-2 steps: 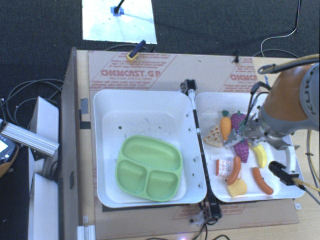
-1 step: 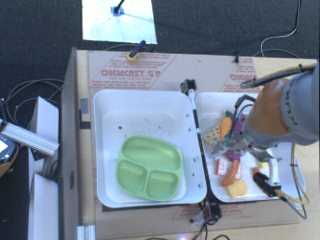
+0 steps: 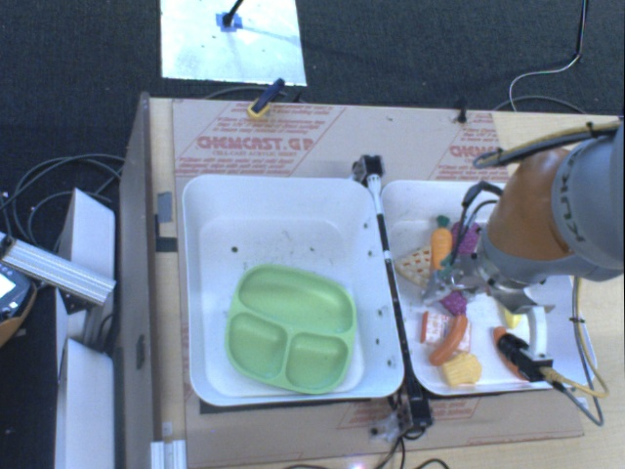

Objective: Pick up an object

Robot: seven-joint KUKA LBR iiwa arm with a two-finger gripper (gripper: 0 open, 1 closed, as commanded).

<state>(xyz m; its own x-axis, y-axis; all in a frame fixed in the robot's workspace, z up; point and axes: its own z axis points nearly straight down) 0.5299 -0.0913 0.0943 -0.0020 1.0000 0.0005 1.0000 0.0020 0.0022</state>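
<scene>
Purple plastic toy piece (image 3: 454, 303) lies in my right-hand white bin (image 3: 410, 198), just beneath my gripper (image 3: 455, 281), among a small orange carrot toy (image 3: 442, 243), a cheese wedge (image 3: 416, 262) and a sausage (image 3: 449, 339). Whether my gripper is clenched or released, I cannot tell. My green divided tray (image 3: 291, 326) sits well apart in the left bin.

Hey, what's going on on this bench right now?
A grey and orange robot arm reaches in from the right over the right bin, which holds a jumble of toy food: a carrot, a cheese wedge, a hot dog and a corn piece. Its gripper sits low among them, with nothing visibly lifted. The left bin holds a green divided plate.
</scene>
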